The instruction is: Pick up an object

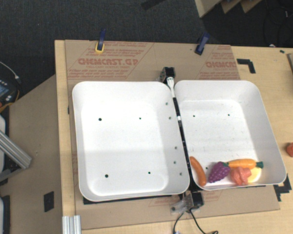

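Toy foods lie along the near edge of the right bin point(224, 106). An orange sausage-shaped piece point(198, 171) rests by the bin's left wall. A purple bunch of grapes point(218, 172) lies beside it. An orange carrot with a green tip point(244, 164) sits above a red piece point(240, 175) and a pale yellow piece point(254, 175).
The left bin point(124, 135) sits beside the right one on a brown cardboard sheet point(136, 57). A small red object point(292, 149) lies on the bench outside the right bin. Blue and yellow clamps point(101, 43) hold the far edge.
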Available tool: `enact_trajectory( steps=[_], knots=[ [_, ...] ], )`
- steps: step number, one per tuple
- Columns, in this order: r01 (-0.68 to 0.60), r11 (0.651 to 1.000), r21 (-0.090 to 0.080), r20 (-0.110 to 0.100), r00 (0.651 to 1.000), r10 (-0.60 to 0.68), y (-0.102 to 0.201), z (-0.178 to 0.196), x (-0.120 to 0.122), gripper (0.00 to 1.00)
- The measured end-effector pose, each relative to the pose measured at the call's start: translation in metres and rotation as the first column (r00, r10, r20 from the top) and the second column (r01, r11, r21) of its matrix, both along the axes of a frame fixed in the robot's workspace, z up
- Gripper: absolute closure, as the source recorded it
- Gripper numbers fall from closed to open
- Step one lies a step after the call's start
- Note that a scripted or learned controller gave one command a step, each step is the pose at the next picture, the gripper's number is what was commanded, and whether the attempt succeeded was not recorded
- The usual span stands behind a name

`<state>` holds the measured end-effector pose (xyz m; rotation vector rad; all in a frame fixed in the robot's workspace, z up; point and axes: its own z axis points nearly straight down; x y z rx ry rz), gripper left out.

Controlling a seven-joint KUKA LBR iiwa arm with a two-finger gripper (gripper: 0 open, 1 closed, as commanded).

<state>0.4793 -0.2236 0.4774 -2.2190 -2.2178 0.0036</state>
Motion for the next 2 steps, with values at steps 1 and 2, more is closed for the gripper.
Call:
enact_trajectory(
  steps=[1,2],
  knots=[
    [-0.001,1.000,-0.005,0.011,1.000,0.001,-0.001,0.024,0.000,1.00],
    [-0.001,1.000,-0.006,0.013,1.000,0.001,-0.001,0.060,0.000,1.00]
  ],
)
